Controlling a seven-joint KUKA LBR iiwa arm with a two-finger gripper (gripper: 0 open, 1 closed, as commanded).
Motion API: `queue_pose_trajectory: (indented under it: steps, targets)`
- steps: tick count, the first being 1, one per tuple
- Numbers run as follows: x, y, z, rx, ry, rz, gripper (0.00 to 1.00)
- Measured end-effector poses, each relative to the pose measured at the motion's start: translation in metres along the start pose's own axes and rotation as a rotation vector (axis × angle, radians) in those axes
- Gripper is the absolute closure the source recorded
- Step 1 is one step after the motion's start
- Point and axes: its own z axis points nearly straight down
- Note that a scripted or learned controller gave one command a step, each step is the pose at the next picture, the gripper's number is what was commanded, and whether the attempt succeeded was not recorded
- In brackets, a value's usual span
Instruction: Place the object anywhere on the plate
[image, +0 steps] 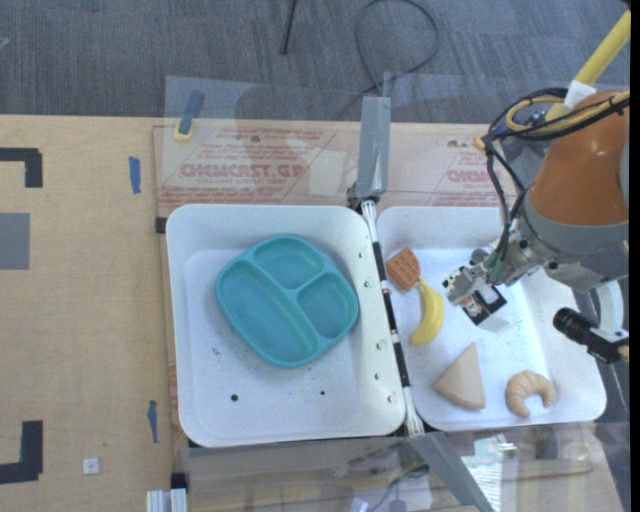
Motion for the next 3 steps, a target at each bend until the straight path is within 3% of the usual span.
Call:
queue_pose_trajectory:
  steps: [1, 2, 3]
  targets:
    - [0.070, 0.036, -0.037, -0.001, -0.001, -0.177, 1.00]
    - [0.116, 0.102, 0.003, -0.001, 0.000, -0.297, 1.00]
    - [0.116, 0.102, 0.003, -0.001, 0.000, -0.297, 0.00]
